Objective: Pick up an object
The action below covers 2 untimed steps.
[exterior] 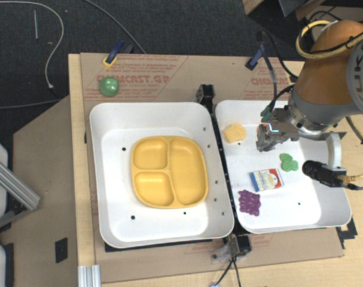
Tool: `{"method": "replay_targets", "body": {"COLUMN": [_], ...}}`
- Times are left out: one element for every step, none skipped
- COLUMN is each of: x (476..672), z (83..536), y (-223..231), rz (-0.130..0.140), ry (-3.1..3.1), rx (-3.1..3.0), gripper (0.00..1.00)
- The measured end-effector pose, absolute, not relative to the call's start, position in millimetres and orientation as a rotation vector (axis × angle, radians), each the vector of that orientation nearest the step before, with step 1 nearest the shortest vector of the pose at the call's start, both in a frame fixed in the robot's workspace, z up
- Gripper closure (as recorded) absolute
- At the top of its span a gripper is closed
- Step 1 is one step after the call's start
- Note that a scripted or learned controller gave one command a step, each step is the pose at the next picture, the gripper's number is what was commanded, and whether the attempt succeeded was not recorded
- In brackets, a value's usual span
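Gripper [266,141]: hangs over the upper middle of the right bin [336,211]; fingers' state cannot be told from this slanted view; nothing seen between them.
Yellow piece [234,133]: lies on the bin floor just left of the gripper, apart from it.
Green piece [288,162]: lies just below and right of the gripper, near but not touching.
Small carton [266,179]: white, red and blue; lies flat below the gripper, near the bin's middle.
Purple grapes [249,202]: below and left of the carton, toward the bin's near edge.
Left bin [103,136]: holds a yellow divided plate [169,171] with three compartments, lying flat in its middle.
Bench [163,79]: brown cardboard sheet under both bins; blue clamps [113,54] at its far edge.
Green ball [109,86]: rests on the cardboard beyond the left bin's far left corner.
Floor [26,109]: dark carpet with a white cable [49,70] looping across it.
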<state>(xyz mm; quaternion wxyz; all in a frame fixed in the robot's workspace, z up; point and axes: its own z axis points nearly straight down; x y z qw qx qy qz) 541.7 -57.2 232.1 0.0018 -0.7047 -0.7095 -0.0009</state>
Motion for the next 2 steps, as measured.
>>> {"method": "replay_targets", "body": {"x": [548.9,557.4], "z": [220.9,222.0], "y": [0.8,44.7], "rz": [0.001,-0.004], "ry": [-2.225,-2.227], "rx": [-2.210,-2.214], "gripper": [1.00,1.00]}}
